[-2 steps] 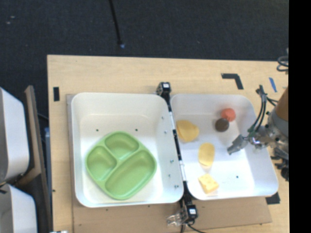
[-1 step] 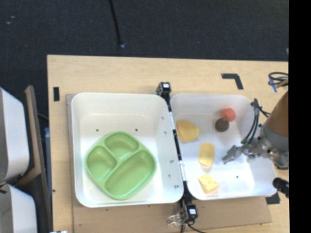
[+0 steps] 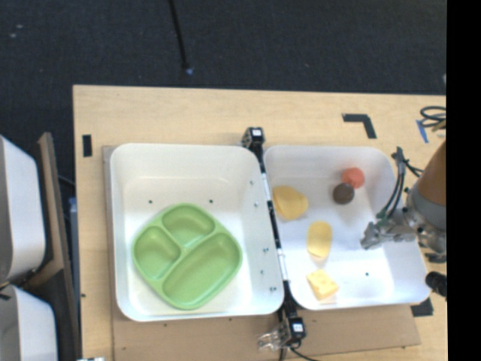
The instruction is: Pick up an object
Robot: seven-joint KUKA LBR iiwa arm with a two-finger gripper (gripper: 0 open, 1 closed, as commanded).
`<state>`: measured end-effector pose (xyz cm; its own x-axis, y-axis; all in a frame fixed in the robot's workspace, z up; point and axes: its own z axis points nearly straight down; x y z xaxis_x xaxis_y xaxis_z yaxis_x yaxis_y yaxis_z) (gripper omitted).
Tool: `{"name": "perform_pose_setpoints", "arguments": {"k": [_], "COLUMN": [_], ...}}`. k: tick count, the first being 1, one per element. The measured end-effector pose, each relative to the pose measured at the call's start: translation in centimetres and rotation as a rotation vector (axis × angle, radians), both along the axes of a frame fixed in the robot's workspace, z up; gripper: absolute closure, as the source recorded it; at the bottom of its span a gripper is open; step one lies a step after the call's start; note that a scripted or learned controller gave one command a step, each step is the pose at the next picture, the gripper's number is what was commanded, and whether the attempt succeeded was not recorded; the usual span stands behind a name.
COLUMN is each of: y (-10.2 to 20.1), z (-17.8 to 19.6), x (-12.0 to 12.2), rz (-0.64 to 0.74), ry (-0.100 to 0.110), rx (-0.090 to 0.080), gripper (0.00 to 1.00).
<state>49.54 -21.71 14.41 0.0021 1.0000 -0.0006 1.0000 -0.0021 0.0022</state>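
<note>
The brown ball lies in the right bin, touching the red ball, left of the gripper. It looks light, hard and likely to roll; grip across its middle. I cannot tell the gripper's state.

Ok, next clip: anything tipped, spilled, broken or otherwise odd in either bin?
Nothing stands out. The green divided plate lies flat in the left bin. In the right bin, three yellow pieces, a brown ball and a red-orange ball lie apart and look intact. The pincer sits at the right.
</note>
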Motion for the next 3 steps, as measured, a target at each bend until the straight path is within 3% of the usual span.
{"name": "perform_pose_setpoints", "arguments": {"k": [1,2,3], "y": [0.1,0.1,4.6], "z": [6.2,9.3,10.2], "x": [-0.1,0.0,0.5], "rz": [0.002,0.002,0.005], "ry": [-0.004,-0.001,0.000], "rx": [-0.002,-0.001,0.001], "gripper": [1.00,1.00,1.00]}}
